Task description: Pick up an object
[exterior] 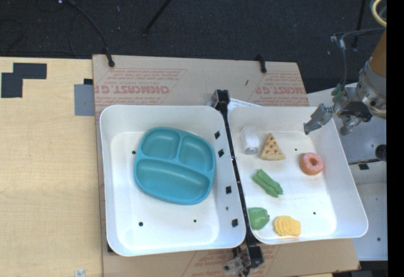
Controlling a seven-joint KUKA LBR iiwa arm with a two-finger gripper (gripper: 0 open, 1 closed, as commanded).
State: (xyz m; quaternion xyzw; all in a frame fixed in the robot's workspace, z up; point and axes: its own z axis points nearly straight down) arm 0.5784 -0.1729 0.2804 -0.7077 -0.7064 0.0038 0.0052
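In the camera view, the grey two-finger gripper [329, 117] hangs over the far right rim of the right shallow white bin [353, 206], its fingers spread wide with nothing between them. The candidate objects lie apart on that bin's floor: pink ring doughnut [311, 163] nearest, yellow pizza wedge [272, 147], white cylinder [251, 141], green bean pod [268, 183], green pepper [257, 217] and yellow corn piece [287, 226]. Judged risk: a descent from here may strike the rim, and the low rounded doughnut may slip out as the fingers close.

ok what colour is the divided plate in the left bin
Teal blue, a plain divided plate, seen best in the camera view looking down on the left bin.
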